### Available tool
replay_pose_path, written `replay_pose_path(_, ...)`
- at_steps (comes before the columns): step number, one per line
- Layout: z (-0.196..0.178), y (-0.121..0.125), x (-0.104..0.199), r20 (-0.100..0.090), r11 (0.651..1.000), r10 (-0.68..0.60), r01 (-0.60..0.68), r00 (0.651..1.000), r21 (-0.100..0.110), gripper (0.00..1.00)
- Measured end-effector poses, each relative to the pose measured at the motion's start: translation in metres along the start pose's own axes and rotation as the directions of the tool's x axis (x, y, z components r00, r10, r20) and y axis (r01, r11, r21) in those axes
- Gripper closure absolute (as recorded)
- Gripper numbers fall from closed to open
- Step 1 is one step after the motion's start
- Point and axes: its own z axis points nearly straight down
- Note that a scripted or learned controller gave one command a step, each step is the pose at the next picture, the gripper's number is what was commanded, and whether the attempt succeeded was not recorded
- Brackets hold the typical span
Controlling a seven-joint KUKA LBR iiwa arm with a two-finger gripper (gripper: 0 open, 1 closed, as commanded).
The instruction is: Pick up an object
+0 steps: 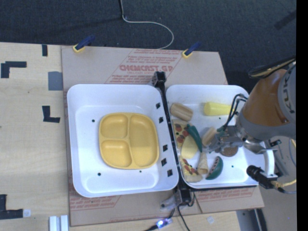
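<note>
Candidate objects: a heap of toy food lies in the right bin (pixel 240 93), at centre right of the frame. It includes a wooden cylinder (pixel 181 111), a yellow block (pixel 216 109), a green pepper-like piece (pixel 194 137), a pizza slice (pixel 182 132), a pale yellow wedge (pixel 189 149), a watermelon slice (pixel 215 168) and a brown round piece (pixel 229 151).
Claw: the claw (pixel 222 139) sits low over the right side of the heap, just beside the brown round piece and a tan piece (pixel 209 135).
Claw state: cannot tell; the wrist hides the tips from above.
Held item: none can be confirmed.
Step in hand: judged to be the descent or grasp attempt inside the right bin; lift not yet done.
Next move: calls for a firm closure on one piece, then a straight rise clear of its neighbours.
Risk: pieces lie touching, so a grasp may slip or drag a second item.
Left bin: the left bin (pixel 77 129) holds a yellow divided plate (pixel 129 140).
Surface: both bins rest on a cardboard sheet (pixel 144 66) on the wooden bench (pixel 29 143).
Room: dark carpet (pixel 57 8) crosses the top of the frame, with a thin white cable (pixel 144 22) on it.
</note>
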Motion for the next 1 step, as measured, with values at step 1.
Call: replay_pose_path(1, -0.0443, -0.0056, 0.0033, 0.000, 1.000, -0.002, 0.002, 1.000, 0.000, 1.00)
